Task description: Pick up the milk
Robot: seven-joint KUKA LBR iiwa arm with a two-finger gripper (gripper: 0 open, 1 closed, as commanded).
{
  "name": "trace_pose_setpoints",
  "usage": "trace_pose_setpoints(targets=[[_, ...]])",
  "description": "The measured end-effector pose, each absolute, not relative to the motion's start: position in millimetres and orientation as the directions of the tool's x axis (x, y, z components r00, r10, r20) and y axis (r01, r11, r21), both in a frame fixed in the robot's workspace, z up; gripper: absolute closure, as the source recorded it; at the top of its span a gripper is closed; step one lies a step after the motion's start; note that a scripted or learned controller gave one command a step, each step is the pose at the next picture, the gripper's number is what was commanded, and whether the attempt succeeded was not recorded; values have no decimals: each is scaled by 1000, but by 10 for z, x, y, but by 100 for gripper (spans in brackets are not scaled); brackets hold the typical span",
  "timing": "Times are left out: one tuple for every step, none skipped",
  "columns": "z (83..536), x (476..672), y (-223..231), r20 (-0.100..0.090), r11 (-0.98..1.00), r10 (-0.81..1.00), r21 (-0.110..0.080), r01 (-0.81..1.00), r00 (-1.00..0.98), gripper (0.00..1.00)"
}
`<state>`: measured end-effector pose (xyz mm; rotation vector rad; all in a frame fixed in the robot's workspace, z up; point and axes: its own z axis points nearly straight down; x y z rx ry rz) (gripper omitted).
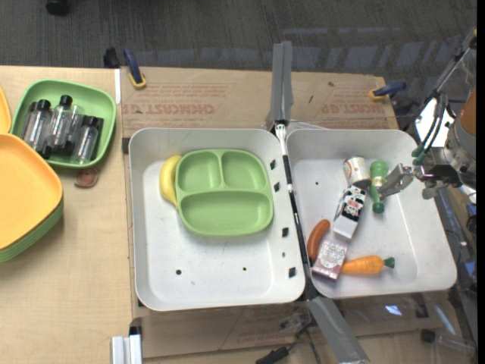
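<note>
The milk carton (351,211) lies flat in the right bin (424,264): light, rigid, slightly crushable. Grasp across its narrow sides. End effector (394,179) state: cannot tell.

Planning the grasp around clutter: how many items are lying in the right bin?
6. Milk mid-bin; can and green bottle above it; sausage, pink pack and carrot below. The hand may hide more.
</note>
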<state>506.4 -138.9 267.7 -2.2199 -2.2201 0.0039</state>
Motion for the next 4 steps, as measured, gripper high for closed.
trace_pose_setpoints(targets=[[1410,5396,-1092,0,-121,993,-4,993,121,0],[907,5713,-1306,-1,-108,994,-2,994,108,0],[1005,5717,-1320,-2,-111,994,0,994,111,100],[1799,5683,-1534,-2,-206,978,-3,978,206,100]])
